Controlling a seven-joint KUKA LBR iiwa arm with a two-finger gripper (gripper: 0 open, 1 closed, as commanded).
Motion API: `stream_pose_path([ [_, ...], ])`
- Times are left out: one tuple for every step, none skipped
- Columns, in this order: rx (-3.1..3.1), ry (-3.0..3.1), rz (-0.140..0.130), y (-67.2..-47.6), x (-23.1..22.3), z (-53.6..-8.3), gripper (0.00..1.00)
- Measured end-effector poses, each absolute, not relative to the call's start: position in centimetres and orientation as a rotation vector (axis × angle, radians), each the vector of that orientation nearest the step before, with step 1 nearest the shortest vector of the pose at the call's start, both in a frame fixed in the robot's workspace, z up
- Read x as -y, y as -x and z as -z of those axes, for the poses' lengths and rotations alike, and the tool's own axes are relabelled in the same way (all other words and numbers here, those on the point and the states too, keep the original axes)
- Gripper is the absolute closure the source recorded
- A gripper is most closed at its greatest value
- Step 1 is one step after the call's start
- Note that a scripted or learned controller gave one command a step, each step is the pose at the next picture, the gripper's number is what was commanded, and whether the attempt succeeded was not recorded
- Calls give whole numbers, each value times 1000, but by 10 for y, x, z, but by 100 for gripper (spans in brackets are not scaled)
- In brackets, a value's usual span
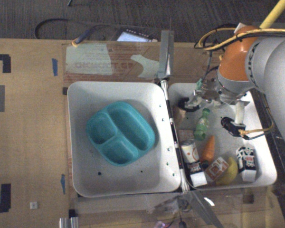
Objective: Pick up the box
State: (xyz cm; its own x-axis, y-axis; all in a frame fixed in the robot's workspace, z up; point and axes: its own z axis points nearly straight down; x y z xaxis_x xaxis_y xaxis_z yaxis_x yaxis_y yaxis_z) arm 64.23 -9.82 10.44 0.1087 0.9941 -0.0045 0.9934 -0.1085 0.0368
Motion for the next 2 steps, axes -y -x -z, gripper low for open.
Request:
stream_pose_path([
  [-2044,-2387,1,-606,142,-102,0],
  [-2157,-2289,9,-642,101,-85,0],
])
